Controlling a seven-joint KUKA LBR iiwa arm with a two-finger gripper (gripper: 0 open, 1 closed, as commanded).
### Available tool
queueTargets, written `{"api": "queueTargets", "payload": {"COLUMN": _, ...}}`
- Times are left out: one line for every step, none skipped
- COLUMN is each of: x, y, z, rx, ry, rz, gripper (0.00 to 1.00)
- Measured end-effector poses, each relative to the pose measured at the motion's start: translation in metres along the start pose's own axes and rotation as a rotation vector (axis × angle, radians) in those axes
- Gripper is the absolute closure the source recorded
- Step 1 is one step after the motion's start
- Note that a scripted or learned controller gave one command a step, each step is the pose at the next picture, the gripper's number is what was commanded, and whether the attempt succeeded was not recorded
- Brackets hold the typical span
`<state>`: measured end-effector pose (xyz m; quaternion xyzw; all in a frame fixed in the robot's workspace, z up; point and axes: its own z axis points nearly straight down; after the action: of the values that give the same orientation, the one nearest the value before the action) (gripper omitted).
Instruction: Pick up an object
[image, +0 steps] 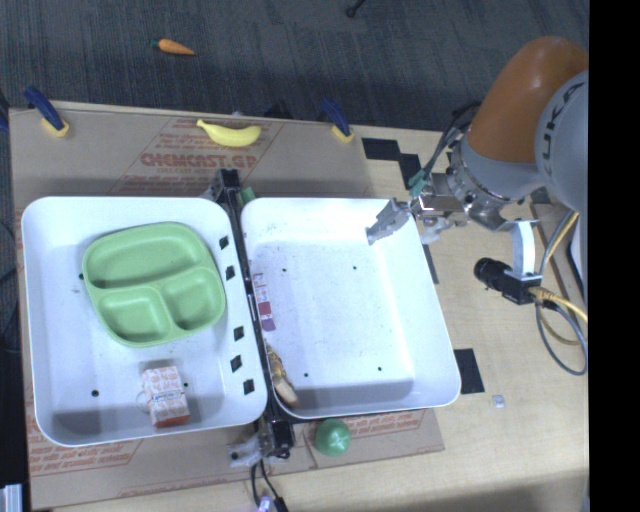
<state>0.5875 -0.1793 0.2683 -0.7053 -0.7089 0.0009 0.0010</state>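
camera view | hand (385, 222) over right bin (400, 330) corner | grip indiscernible, fingers blurred

The arm (530, 110) is cut off by the picture's right edge, its base out of sight. The gripper (385, 222) at the right bin's (440, 340) far right corner is blurred. A small tan object (280, 385) at that bin's near left corner lies half under the rim, unidentifiable.
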Motion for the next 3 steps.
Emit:
{"api": "queueTargets", "payload": {"x": -0.022, "y": -0.026, "z": 0.158, "rx": 0.001, "ry": -0.001, "rz": 0.0, "gripper": 0.0}}
{"api": "queueTargets", "payload": {"x": -0.032, "y": 0.012, "z": 0.121, "rx": -0.002, "ry": 0.0, "rz": 0.001, "gripper": 0.0}}
{"api": "queueTargets", "payload": {"x": -0.032, "y": -0.059, "z": 0.104, "rx": 0.0, "ry": 0.0, "rz": 0.0, "gripper": 0.0}}
